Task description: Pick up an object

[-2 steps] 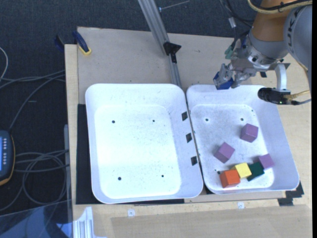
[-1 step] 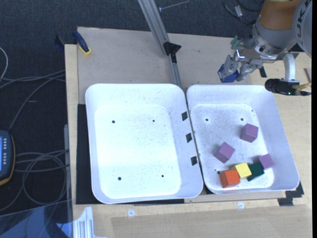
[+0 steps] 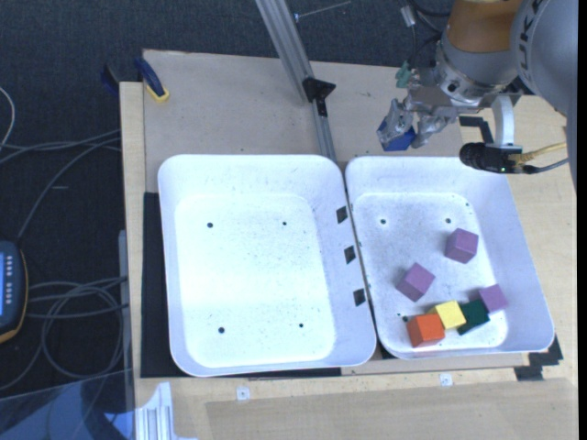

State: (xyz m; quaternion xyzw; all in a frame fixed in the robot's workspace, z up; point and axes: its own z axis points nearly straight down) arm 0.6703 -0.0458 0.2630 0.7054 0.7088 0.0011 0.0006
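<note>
The tool [image 3: 401, 132] hangs above the bench behind the right bin [image 3: 523, 236], clamped on a small blue object [image 3: 398, 139]. The pick looks made; next comes carrying it over a bin without losing grip

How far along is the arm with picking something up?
Possibly partway: the gripper hangs above the bench past the right bin's far rim, with something blue at its tip, though I can't tell whether that is a held object. Three purple blocks, an orange, a yellow and a green one lie in that bin. A confirmed lift is left.
</note>
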